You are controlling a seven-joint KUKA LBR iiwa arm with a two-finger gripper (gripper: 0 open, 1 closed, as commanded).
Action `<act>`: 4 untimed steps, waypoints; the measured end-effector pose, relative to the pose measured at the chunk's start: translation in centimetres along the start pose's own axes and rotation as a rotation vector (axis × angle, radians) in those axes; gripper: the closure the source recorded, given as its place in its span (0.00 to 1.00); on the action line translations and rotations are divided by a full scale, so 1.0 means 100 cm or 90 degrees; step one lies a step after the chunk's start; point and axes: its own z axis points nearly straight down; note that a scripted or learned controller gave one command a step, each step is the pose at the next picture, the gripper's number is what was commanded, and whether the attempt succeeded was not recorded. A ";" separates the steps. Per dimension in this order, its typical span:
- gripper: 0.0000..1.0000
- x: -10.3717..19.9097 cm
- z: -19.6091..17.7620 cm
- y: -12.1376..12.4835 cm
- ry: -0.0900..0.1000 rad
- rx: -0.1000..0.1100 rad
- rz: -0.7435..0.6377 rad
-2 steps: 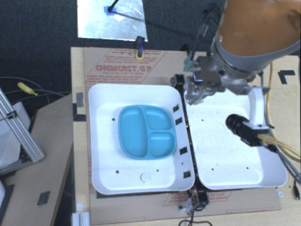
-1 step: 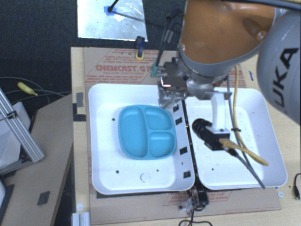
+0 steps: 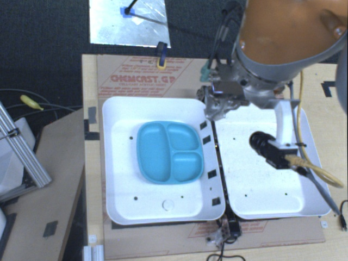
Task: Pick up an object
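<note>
a blue divided plate lies flat in the left white bin, its long axis running roughly from upper left to lower right. the gripper hangs over the divider between the bins, at the plate's upper right, with the right white bin beyond. so the plate lies down and left of it, near but apart; whether the gripper grips anything cannot be told.

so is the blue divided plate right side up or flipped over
Right side up. The blue divided plate lies flat in the left bin, its three hollow compartments and the ridges between them facing up; nothing sits in them.
</note>
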 end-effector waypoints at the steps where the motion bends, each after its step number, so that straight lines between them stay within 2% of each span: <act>1: 1.00 -0.069 0.016 0.000 -0.002 0.002 0.002; 2: 1.00 -0.109 0.078 -0.001 -0.002 0.005 0.000; 3: 1.00 -0.059 0.061 0.000 0.000 0.001 -0.006; 4: 1.00 -0.037 0.011 0.000 0.001 -0.001 -0.005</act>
